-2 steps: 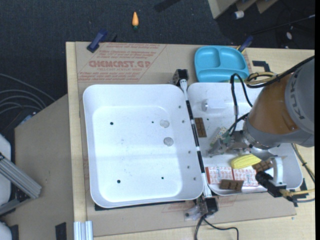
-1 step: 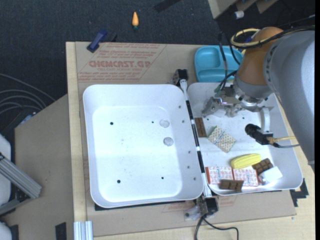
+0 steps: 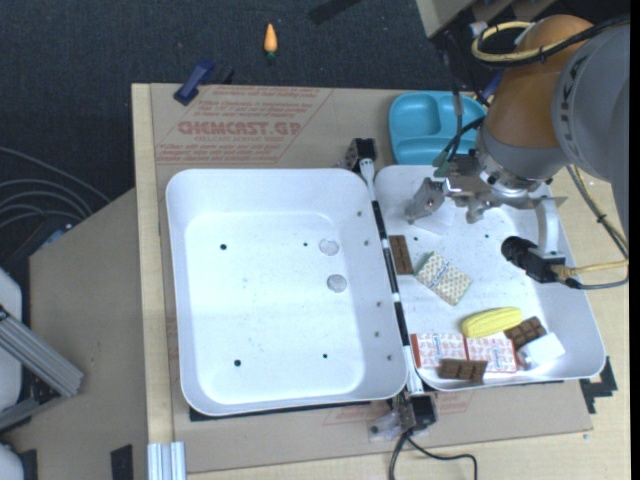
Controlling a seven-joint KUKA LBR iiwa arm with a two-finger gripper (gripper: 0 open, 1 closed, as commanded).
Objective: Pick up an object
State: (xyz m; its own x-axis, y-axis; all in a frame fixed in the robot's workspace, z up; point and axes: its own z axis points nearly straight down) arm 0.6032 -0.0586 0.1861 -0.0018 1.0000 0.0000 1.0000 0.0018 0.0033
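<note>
Lighting even, overhead; image soft.
White bins (image 3: 270,288) glared slightly; floor (image 3: 70,58) was dim; arm (image 3: 560,78) appeared blurred.

The grey arm (image 3: 590,78) reached in from the right. Its orange band (image 3: 525,98) sat above the wrist. The gripper (image 3: 440,200) hung low, pointing left.

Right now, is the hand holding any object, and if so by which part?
Nothing is held. The hand hangs over the right bin, apart from the yellow corn and the packets.
</note>
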